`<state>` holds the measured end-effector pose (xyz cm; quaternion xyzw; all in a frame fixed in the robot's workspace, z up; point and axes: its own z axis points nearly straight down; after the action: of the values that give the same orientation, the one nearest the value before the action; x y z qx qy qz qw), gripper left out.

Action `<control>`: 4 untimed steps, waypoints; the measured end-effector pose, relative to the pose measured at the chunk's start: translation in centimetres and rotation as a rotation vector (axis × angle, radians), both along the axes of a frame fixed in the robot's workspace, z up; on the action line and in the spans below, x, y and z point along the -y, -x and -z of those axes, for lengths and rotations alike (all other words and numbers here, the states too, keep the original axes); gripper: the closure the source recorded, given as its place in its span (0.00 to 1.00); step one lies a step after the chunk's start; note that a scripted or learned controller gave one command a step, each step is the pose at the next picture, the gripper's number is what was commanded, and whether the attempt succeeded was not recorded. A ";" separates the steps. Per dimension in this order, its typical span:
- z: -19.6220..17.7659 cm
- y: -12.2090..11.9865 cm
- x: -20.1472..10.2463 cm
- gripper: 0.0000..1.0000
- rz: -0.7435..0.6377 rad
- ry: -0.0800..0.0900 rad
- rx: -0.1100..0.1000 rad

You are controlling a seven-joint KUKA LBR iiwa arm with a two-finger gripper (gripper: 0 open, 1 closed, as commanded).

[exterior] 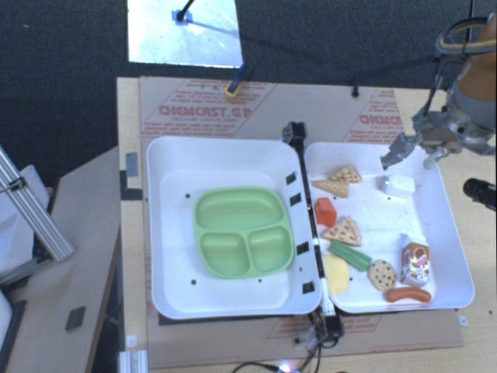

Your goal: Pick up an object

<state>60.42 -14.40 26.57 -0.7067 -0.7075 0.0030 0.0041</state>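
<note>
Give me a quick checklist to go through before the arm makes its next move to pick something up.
1. Targets available: right bin holds pizza slices, a sausage, a cookie, a carton, a white block. Ok.
2. Gripper over right bin's upper edge: ok.
3. Nearest item, white block, lying apart from others: ok.
4. Jaws open or shut: cannot tell.
5. Anything already held: cannot tell.
6. Left bin bears a green tray, away from the arm: ok.
</note>
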 end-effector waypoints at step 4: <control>17.8 -0.3 -0.5 0.00 0.000 0.000 0.006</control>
<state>60.72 -13.85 8.77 -0.7068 -0.7074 0.0010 0.0017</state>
